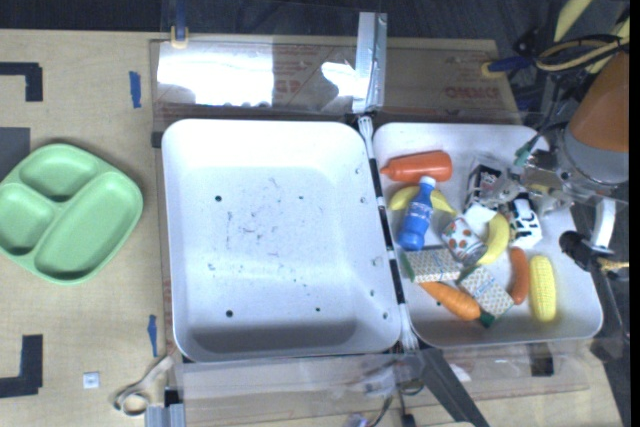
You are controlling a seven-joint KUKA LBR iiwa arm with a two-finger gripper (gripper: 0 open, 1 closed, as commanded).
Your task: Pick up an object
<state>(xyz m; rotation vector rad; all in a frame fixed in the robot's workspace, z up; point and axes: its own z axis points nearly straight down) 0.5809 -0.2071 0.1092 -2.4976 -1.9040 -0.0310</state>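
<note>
The gripper (497, 187) hangs low over the right bin (580, 325), among the toys at its far middle; whether it is wide or closed cannot be told. Nearest the camera in that bin lie a carrot (452, 299) and a corn cob (541, 286), with a small red pepper (517, 275) between them. Farther in, a banana (495, 240) curves beside a spotted ball (459, 236). A blue bottle (417, 214) leans just left of these, and a long orange-red sausage-shaped toy (417, 165) lies at the far edge. The left bin (190, 155) sits alongside. A green divided plate (65, 211) rests on the bench at far left.
</note>
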